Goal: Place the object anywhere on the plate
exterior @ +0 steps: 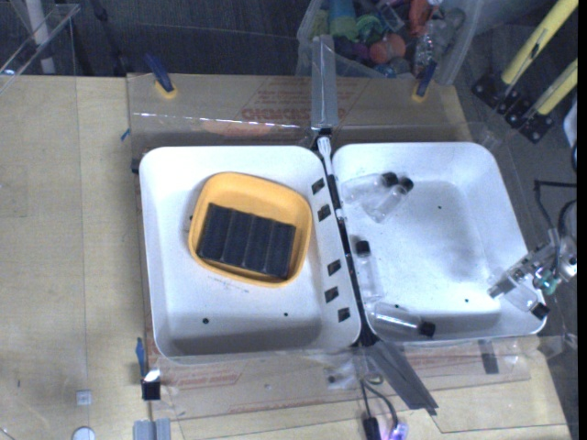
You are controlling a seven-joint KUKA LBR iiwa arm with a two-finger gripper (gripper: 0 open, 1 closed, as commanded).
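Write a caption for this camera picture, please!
Dark ridged block lies on yellow plate in left bin; gripper at right bin's edge.

Two shallow white bins: left bin, right bin, side by side, a divider with black clips between. Small clear vials with dark caps in right bin. Clear tub of coloured toys behind. Wooden bench.
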